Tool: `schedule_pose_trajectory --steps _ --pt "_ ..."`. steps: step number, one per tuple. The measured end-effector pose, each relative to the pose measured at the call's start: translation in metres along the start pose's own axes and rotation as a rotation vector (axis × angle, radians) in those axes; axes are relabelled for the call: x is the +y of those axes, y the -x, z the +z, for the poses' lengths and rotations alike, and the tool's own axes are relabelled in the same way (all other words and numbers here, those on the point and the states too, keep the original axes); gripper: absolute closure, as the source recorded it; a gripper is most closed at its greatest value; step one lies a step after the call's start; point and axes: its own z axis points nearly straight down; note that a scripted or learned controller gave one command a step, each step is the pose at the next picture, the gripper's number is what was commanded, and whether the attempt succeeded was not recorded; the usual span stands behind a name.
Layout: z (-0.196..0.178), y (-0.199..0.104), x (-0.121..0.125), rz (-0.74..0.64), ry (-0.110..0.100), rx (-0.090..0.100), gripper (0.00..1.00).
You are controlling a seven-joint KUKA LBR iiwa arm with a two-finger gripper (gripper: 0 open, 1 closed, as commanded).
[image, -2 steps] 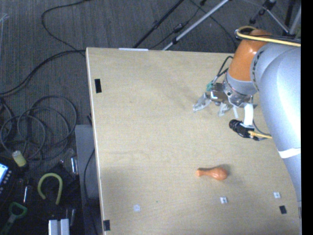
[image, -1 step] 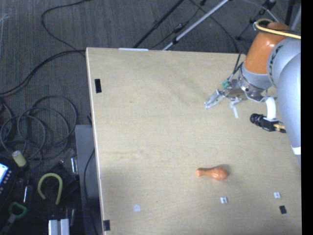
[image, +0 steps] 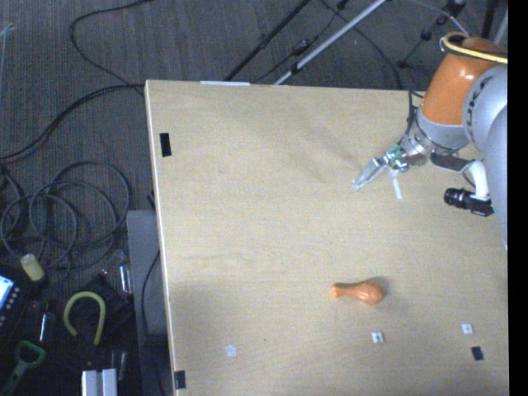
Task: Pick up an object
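Just one orange object [image: 360, 291], well apart from one gripper [image: 381, 180].

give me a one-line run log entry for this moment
stage: approach | gripper: open, holding nothing, above bare board | target: orange object lying on wooden board, apart from gripper, nearer the camera | grasp: not yet made

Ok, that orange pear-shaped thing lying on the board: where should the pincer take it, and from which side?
Probably from straight above, closing across the narrow neck or just where it widens. The orange object lies flat on the board, thin end toward the view's left, bulb toward the right, with open space around it. The bulb looks rounder and likelier to slip. The pincer sits well away, farther up the view.
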Motion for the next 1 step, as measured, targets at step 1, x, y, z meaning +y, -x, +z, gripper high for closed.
schedule_pose_trajectory --steps 1 --pt "0.0201 -0.0154 0.0061 -0.381 0.001 0.003 0.0"
